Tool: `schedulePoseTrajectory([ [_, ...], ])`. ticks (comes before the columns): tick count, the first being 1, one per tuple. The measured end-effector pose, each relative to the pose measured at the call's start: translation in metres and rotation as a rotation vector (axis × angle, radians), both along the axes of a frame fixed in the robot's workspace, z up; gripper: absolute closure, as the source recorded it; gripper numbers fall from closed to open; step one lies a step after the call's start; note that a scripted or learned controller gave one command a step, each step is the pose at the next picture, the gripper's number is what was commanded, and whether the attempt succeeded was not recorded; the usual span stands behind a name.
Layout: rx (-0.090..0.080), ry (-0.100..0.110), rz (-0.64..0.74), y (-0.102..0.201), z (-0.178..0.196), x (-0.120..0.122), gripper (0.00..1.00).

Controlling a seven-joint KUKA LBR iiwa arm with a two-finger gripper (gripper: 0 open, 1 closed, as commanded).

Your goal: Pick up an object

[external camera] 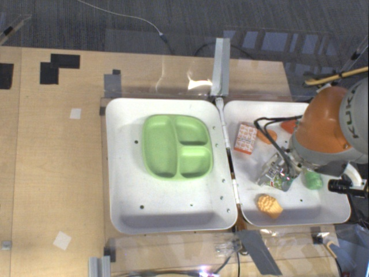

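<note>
My gripper (275, 175) hangs low over the middle of the right bin (288, 212), under the orange wrist band. Around it lie a red and white box (246, 138) to the upper left, a tan lumpy pastry-like thing (269, 205) in front, a green object (313, 180) just to its right, and an orange piece (267, 136) partly hidden by the black cable. Nothing is visibly between the fingers; the gripper's metal body hides how they stand.
The left bin (127, 172) holds a green three-compartment plate (176, 146). A metal post (221, 65) stands behind the divider between the bins. The arm covers the right bin's right side.
</note>
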State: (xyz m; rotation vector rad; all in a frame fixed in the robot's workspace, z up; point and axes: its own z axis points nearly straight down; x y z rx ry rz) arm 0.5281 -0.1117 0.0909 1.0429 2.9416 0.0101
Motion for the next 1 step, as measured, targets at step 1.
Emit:
schedulePoseTrajectory([
  [1, 0.004, 0.003, -0.044, 0.0644, 0.0999, 0.0258, 1.0],
])
